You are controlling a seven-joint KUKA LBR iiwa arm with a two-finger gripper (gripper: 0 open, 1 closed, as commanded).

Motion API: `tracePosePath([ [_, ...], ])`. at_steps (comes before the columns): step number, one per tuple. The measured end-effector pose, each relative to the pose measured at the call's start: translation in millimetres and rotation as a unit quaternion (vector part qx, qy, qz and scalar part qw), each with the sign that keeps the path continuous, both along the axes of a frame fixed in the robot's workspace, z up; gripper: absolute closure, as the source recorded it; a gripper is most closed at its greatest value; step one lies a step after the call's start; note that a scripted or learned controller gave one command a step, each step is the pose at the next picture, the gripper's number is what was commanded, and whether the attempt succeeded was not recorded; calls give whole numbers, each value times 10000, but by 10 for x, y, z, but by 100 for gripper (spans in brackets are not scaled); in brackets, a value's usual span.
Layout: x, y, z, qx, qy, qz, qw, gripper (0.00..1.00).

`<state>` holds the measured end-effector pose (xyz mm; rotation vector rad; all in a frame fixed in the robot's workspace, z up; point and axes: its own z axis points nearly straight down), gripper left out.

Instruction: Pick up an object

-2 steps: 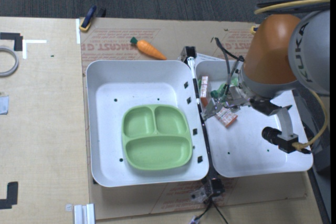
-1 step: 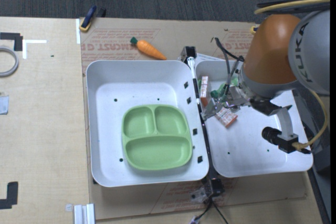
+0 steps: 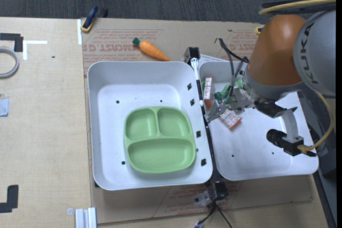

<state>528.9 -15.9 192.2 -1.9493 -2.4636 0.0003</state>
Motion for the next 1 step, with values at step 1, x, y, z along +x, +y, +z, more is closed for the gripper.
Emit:
tracePosePath([
  [1,0,0,0,0,0,0,10000,0],
])
